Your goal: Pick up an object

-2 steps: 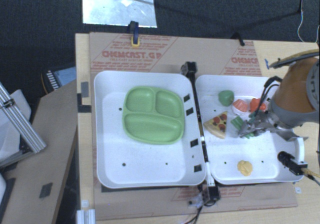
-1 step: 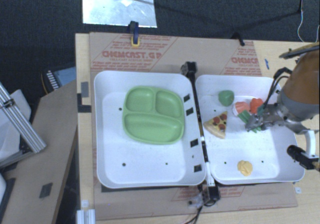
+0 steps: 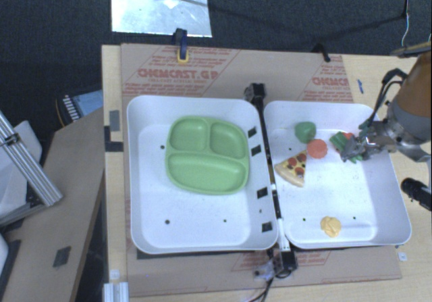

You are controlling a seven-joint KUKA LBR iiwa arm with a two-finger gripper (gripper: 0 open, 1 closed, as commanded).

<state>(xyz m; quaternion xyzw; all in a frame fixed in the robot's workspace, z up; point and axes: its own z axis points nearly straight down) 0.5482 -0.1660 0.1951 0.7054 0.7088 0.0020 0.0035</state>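
Note:
The right bin (image 3: 378,226) holds several toy foods: a green piece (image 3: 305,130), a red tomato-like ball (image 3: 317,148), a pizza slice (image 3: 293,169), a yellow lump (image 3: 331,225) and a small red-and-green item (image 3: 339,138). My gripper (image 3: 352,151) is low over the bin's upper right part, right beside the red-and-green item and touching or nearly touching it. The arm comes in from the right edge. Nothing is visibly lifted off the bin floor.
The left bin (image 3: 145,219) carries a green divided plate (image 3: 206,155). A black clip strip (image 3: 264,159) runs along the divide between the bins. Bare white floor lies in the right bin's lower middle, between the pizza slice and the yellow lump.

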